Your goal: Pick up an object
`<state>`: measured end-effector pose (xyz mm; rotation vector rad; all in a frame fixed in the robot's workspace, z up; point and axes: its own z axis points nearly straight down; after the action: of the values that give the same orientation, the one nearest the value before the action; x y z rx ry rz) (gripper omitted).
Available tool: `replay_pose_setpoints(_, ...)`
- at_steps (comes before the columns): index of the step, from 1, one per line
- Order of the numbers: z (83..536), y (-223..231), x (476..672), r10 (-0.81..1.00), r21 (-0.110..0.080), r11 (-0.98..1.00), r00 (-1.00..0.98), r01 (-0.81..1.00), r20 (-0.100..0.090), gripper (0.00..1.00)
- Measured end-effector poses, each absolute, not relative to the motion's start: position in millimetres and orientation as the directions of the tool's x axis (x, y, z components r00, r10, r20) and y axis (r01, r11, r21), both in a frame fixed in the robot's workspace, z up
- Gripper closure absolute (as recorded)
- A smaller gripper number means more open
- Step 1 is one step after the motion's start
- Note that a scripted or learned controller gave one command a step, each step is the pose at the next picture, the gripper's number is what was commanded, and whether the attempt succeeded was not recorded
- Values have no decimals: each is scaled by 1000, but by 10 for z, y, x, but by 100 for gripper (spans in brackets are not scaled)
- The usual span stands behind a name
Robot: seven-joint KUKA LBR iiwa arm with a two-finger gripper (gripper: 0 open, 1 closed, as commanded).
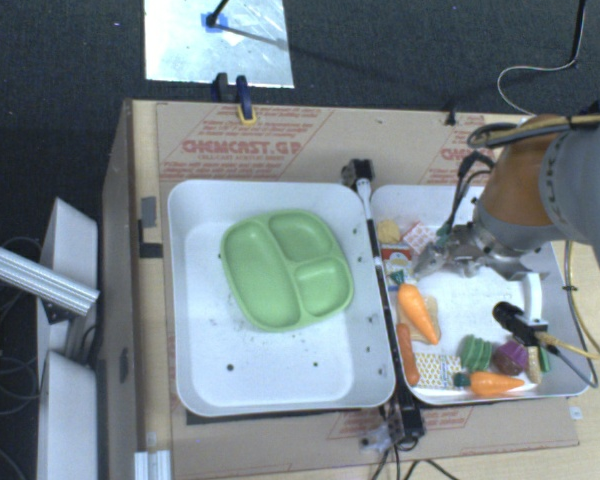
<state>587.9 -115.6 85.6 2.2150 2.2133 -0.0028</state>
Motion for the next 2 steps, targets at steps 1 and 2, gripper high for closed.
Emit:
replay_pose_setpoints(1, 852, -864, 5982, 1000, 4, 2, -2, 1000, -3, 0)
replay_pose_setpoints(2, 846, -918, 6642, 1000, 1, 5, -5, 1000, -1, 0)
